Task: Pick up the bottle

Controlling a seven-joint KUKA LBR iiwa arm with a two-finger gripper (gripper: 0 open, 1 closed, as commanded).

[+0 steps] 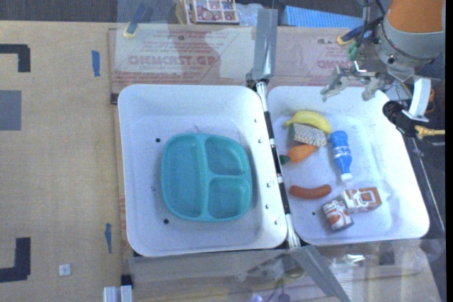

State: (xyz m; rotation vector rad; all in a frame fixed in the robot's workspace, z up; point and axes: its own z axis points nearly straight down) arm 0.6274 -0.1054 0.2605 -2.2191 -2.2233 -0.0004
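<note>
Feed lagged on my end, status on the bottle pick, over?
Gripper open, above the right bin's far edge, holding nothing. Bottle lying flat mid-bin, untouched. Banana and carrot close on its left; top approach looks clear.

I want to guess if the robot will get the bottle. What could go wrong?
1. The bottle lies on its side, so it may roll or slip when the hand closes on it.
2. The banana, sponge and carrot lie close beside it, so the hand might bump or grab one of them instead.
3. The hand is open above the right bin's far edge, apart from the bottle, so it could come down off target.
</note>
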